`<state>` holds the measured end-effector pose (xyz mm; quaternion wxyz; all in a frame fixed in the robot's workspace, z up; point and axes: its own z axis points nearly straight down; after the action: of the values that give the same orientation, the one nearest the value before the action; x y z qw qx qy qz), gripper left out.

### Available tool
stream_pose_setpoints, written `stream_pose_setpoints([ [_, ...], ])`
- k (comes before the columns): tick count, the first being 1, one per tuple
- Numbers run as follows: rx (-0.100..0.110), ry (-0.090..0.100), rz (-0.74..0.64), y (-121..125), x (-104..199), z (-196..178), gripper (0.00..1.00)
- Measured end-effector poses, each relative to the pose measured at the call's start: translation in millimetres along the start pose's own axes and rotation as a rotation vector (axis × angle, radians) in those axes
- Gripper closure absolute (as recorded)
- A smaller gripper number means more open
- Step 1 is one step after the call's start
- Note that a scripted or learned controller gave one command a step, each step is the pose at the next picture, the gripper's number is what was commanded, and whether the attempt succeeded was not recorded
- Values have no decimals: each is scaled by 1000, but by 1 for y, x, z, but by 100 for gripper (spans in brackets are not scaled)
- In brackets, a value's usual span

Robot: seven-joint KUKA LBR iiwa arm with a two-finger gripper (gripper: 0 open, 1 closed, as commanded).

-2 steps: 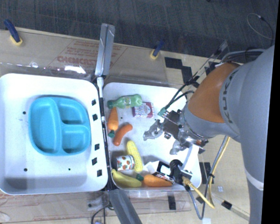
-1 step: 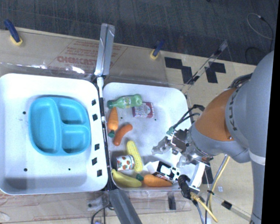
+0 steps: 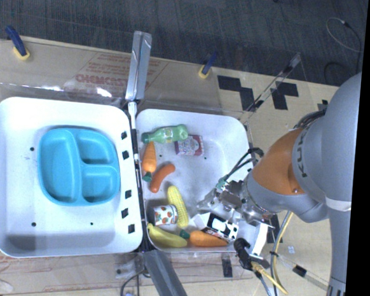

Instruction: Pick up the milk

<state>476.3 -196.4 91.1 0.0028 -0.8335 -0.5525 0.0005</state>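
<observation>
1. Milk [image 3: 223, 228] in the camera view looks to be the small carton with black-and-white patches. It lies in the right bin [image 3: 194, 116], in the near right corner and close to the near wall.

2. Neighbours crowd it. An orange carrot [image 3: 204, 239] lies against its near left side, with a banana [image 3: 165, 237] further along the same wall. A corn cob [image 3: 178, 205] and a small can [image 3: 164, 216] sit toward the middle of the bin, apart from the carton.

3. The gripper [image 3: 225, 201] hangs low over that same corner, just above the far side of the carton and partly hiding it. Wrist hardware and cables blur together here, so I cannot tell how far the claw is open, or whether it has hold of anything.

4. Handling, as a judgement: a toy-sized carton like this is probably light and fairly stiff. Its flat faces are smooth and could slip under a weak pinch. It should not be fragile.

5. Best hold, as I judge it, is across the two broad flat faces near the middle of the body. The ends are poorer, since a sloped top would squeeze out.

6. Risk: the bin wall and the carrot leave little room on the near side. A descent could catch the carrot or push the carton into the corner.
</observation>
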Motion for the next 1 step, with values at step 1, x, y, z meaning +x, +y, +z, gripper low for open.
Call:
stream_pose_setpoints([
  [1,2,0,-4,0,1,-10,100],
])
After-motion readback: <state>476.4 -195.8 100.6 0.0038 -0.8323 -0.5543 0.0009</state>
